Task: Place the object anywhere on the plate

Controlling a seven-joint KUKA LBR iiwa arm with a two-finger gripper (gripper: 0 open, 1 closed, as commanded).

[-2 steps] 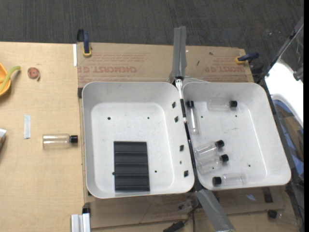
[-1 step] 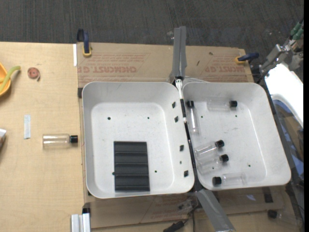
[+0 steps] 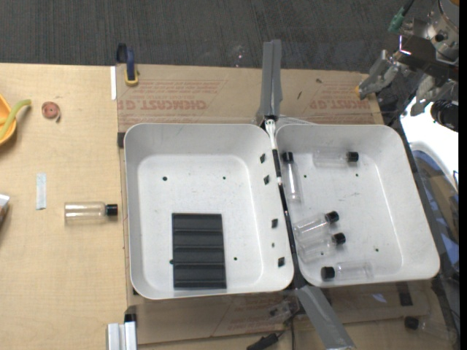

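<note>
A black ribbed plate (image 3: 197, 251) lies flat in the left bin (image 3: 146, 195), near its front edge. Several clear plastic bottles with black caps lie on their sides in the right bin (image 3: 405, 217): one along the left wall (image 3: 290, 179), one at the back (image 3: 334, 158), two close together in the middle (image 3: 314, 226) and one at the front (image 3: 352, 270). My gripper (image 3: 400, 84) hangs above the bench beyond the right bin's back right corner, well apart from the bottles. Its fingers (image 3: 375, 76) stand open with nothing between them.
Another clear bottle (image 3: 87, 211) lies on the bench left of the bins. A yellow object (image 3: 7, 119), a small red disc (image 3: 49, 109) and a white strip (image 3: 41, 191) are at the far left. A grey bar (image 3: 271, 79) rises behind the bins' shared wall.
</note>
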